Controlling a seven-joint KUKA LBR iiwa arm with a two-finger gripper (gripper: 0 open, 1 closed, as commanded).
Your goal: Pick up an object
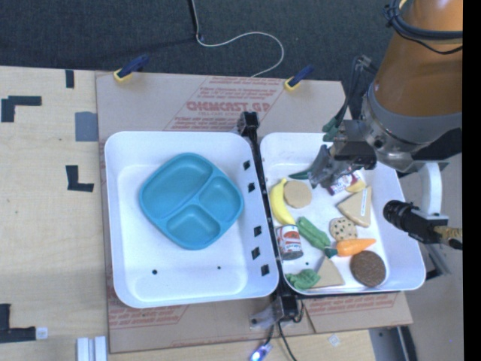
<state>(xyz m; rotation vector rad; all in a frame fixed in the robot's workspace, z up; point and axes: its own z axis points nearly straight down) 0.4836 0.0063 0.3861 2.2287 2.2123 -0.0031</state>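
Dark carpet runs across the top of the frame, and below it your counter (45, 201) carries a cardboard sheet (218, 104) with two white bins side by side. At centre left, the left bin (128, 277) holds a blue divided plate (192, 200). At centre right, the right bin (409, 277) is crowded with toy food: a banana (279, 203), a round tan cookie (297, 195), a green pod (313, 232), a small can (290, 242), a carrot (355, 246), a cheese wedge (358, 207) and a brown disc (368, 268). You have the tool (331, 173) low over the upper part of that bin, just right of the cookie and beside a small red-and-white item (347, 182); whether it is spread or pinching something, you cannot tell, since its dark parts blur together. Nothing visibly sits in its grip, so the pick looks not yet done. Watch the crowding: neighbours lie so close that a descent could land between pieces, nudge them aside, or close on an edge that slips free.
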